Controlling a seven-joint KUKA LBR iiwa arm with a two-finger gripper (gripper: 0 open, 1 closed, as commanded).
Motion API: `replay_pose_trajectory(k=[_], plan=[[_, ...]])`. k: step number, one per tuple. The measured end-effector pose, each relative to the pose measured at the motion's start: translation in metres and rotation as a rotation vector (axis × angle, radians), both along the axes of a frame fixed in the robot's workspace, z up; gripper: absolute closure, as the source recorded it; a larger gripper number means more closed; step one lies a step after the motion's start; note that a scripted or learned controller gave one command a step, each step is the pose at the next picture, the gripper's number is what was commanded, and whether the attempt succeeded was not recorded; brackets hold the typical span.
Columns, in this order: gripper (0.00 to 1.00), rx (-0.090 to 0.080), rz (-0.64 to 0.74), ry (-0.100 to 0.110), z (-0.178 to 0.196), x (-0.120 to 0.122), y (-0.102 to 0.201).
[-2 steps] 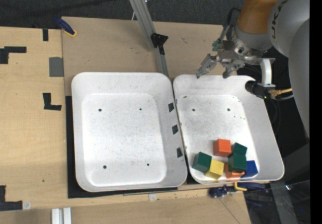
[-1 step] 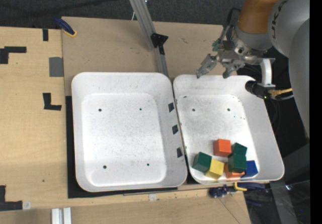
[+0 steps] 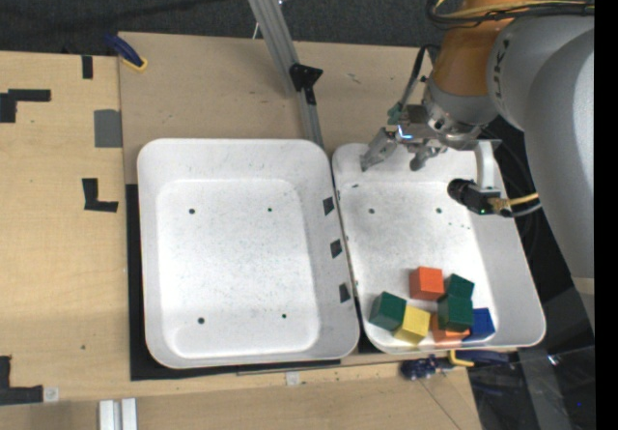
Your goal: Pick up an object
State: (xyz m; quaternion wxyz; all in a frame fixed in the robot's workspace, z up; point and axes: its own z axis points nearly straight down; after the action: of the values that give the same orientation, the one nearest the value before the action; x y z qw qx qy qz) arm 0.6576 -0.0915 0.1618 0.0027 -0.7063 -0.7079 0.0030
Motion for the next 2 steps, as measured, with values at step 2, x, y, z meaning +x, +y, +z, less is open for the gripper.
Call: replay_pose_trajectory(k=[2], plan=[[0.00, -0.001, 0.000, -0.004, -0.071, 0.005, -0.006]])
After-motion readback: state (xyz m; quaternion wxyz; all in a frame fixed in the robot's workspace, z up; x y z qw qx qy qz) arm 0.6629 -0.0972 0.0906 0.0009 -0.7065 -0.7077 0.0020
